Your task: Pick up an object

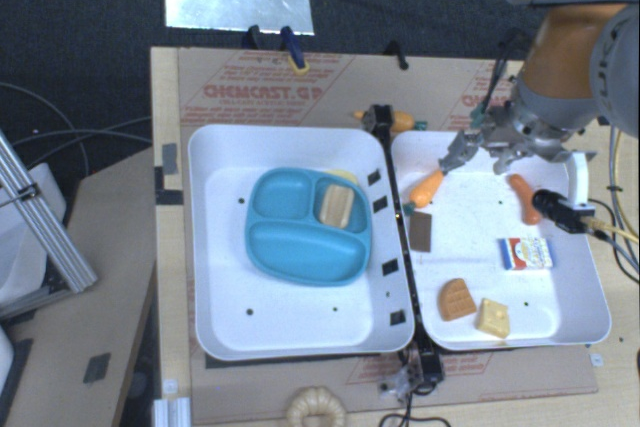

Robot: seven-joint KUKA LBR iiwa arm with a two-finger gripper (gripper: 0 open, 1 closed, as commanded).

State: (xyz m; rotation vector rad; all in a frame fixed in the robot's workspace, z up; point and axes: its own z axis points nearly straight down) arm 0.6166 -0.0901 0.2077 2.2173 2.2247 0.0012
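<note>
Now the gripper (487,152) hangs at the upper right.
Its jaws look spread apart, just beside the carrot (427,188).

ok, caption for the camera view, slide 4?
End effector above right bin, near the carrot; blue tray in left bin.

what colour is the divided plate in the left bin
Light blue. The divided plate shows plainly in the camera view, lying in the left bin.

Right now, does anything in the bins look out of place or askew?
Mostly no. The orange carrot lies tilted against the divider edge of the right bin, and a tan block sits in the blue tray. Nothing looks spilled or damaged.
</note>
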